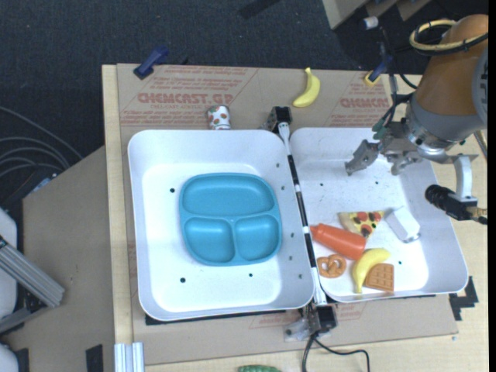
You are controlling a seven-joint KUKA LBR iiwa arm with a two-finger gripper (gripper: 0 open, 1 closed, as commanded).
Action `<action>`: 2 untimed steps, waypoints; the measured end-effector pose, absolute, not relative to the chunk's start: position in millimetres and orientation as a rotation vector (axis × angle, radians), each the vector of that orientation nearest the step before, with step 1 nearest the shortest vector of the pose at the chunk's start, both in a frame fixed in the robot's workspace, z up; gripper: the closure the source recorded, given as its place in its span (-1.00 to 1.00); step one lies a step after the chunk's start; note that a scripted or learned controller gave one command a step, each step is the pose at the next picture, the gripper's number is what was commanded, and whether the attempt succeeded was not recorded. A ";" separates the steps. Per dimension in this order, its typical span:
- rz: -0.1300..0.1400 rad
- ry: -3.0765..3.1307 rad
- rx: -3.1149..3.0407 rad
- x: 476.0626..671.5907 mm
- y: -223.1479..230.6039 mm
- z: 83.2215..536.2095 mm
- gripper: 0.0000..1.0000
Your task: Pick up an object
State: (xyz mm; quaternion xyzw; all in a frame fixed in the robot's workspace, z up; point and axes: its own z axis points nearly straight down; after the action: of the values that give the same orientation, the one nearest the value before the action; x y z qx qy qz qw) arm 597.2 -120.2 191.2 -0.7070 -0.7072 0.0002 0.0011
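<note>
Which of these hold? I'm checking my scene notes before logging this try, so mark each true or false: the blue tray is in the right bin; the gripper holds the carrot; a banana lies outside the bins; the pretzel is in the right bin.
1. False: the blue tray lies in the left bin.
2. False: the gripper hangs apart from the carrot.
3. True: a banana lies on the bench.
4. True: the pretzel is in the right bin.

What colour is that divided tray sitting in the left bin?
The divided tray is light blue, seen clearly in the camera view, lying in the white left bin.
</note>
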 end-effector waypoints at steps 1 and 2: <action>0.000 -2.221 -2.222 579.6 -111.4 84.4 -1.00; 0.001 -2.219 -2.220 551.0 -91.2 84.3 -1.00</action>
State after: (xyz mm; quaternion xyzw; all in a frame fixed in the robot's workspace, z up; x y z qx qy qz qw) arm 551.0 -91.2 84.3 -0.7074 -0.7068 0.0004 0.0013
